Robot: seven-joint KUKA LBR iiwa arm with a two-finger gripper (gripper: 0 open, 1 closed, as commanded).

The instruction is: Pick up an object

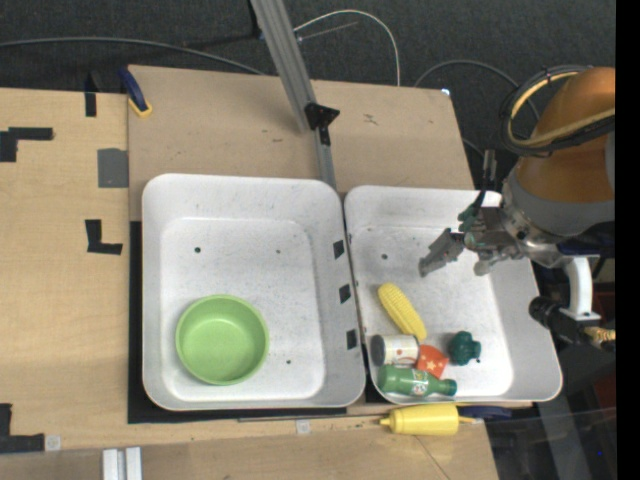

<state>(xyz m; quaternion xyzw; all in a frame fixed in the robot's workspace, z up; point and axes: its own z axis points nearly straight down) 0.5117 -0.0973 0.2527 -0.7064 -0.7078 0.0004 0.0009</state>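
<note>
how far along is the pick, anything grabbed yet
Nothing looks picked yet. The gripper hangs open over the right bin, with nothing between its fingers. The corn cob, green bottle and other toys lie below it in the bin. Descending, closing and lifting remain.

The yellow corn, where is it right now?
The yellow corn lies in the right-hand bin, near its middle, just above the small can and below the gripper.
</note>
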